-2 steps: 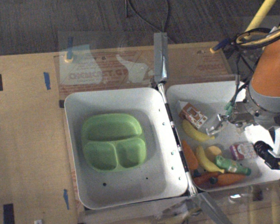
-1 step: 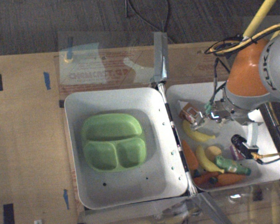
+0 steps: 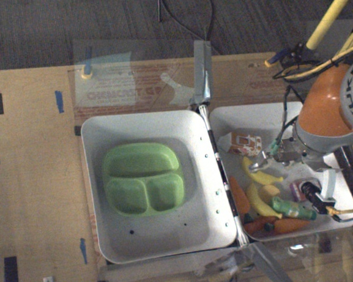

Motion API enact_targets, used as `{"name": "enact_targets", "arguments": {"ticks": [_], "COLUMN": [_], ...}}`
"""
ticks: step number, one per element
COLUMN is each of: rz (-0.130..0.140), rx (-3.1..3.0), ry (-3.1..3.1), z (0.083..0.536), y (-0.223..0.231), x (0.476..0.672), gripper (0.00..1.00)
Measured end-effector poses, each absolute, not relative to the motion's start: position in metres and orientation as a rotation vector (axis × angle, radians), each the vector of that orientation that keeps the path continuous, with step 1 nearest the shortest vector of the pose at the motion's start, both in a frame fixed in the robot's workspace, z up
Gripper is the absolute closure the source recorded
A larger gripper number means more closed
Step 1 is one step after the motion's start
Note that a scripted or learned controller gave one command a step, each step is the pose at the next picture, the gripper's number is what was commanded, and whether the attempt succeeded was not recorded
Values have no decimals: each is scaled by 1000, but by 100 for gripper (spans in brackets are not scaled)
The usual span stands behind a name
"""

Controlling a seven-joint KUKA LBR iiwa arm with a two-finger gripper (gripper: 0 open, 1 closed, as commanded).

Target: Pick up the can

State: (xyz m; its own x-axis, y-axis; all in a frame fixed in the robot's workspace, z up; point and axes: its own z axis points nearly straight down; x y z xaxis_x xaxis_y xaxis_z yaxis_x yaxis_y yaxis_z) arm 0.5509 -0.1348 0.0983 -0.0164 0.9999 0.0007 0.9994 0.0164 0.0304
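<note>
Soft, even overhead light here, slightly dim and grainy; the left bin [image 3: 111,235] glows pale with gentle shading along its walls, clear sheeting [image 3: 128,80] on the bench [image 3: 34,199] catches faint glare, corners blur

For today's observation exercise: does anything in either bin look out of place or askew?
The right bin is a jumble: bananas, carrots, a green bottle and a carton lie tipped and overlapping. The green tray sits flat.
</note>
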Motion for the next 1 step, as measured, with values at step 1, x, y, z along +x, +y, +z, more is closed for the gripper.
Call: {"name": "enact_targets", "arguments": {"ticks": [1], "rz": [27], "rx": [2209], "ry": [2203], "z": [98], "y": [-182], "x": [613], "gripper": [0]}}
